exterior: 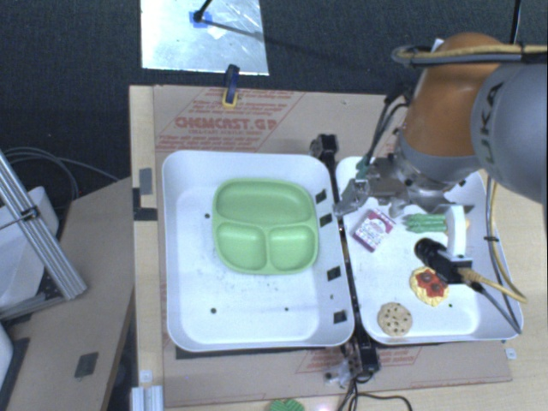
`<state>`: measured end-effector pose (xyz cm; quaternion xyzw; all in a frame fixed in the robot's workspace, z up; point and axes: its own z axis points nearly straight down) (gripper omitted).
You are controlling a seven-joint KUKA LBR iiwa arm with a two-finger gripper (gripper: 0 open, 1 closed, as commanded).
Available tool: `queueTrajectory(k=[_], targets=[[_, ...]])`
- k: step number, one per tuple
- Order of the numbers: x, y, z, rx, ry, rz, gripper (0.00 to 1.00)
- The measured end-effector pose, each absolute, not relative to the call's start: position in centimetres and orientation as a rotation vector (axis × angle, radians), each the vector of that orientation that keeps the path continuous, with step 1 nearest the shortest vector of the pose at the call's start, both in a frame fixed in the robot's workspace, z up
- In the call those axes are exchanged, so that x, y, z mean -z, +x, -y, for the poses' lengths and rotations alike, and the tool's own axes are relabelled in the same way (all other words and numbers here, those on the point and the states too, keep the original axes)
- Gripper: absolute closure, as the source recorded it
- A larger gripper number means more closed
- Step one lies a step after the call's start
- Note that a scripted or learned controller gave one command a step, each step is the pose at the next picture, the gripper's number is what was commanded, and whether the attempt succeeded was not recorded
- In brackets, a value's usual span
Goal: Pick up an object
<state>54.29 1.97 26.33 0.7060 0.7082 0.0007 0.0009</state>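
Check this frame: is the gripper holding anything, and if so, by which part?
Nothing is seen held. The gripper hangs over the right bin's left edge, nothing visible between its fingers. The pink packet lies flat beside it on the bin floor.

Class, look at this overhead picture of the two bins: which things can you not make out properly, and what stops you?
- Tool: too small and blurred to judge its state.
- Green toy in the right bin: partly under the arm.
- Small purple packet: print too small to read.
- Green round thing: cut off by bottom edge.
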Motion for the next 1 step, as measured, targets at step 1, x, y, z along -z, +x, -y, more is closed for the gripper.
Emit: queueTrajectory(k=[1], targets=[[-20.21, 50.31, 6.15, 0.005, 2.229, -2.217, 0.0]])
